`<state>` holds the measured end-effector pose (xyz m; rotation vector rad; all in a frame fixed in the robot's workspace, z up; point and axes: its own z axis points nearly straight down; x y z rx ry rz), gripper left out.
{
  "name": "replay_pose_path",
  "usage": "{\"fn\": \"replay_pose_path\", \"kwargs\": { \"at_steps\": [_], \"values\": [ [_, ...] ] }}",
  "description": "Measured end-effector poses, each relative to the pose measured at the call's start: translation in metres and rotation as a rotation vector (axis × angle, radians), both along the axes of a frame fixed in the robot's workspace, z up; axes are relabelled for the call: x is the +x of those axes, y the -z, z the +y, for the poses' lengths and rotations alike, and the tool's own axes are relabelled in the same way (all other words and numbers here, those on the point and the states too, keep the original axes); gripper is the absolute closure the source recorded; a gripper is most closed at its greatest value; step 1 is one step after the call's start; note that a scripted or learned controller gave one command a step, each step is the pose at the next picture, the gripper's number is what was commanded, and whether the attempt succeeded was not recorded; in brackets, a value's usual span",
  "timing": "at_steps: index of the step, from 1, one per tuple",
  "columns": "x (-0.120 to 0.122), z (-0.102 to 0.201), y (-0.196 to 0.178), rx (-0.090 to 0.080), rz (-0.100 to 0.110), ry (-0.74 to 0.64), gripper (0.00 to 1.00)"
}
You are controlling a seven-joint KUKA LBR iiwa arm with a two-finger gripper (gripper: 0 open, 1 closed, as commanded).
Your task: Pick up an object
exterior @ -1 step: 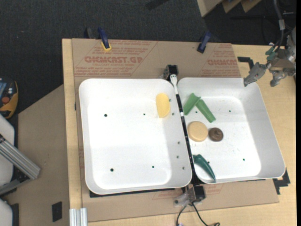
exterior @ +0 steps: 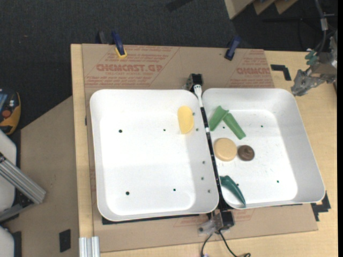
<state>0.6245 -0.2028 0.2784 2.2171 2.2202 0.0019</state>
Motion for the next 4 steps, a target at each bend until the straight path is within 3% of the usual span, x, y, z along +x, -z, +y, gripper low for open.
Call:
{"fn": "replay_pose_path", "kwargs": {
  "at_steps": [1, 2, 3, 4],
  "values": [
    [-0.061, 0.031, -0.061, 0.002, -0.001, 0.000, 1.00],
    [-0.059, 0.029, -0.067, 0.000, 0.001, -0.001, 1.00],
    [-0.138, 0.133, -0.095, 0.007, 0.004, -0.009, 1.00],
    [-0.135, 0.128, -0.104, 0.002, 0.002, 0.000, 1.00]
  ]
}}
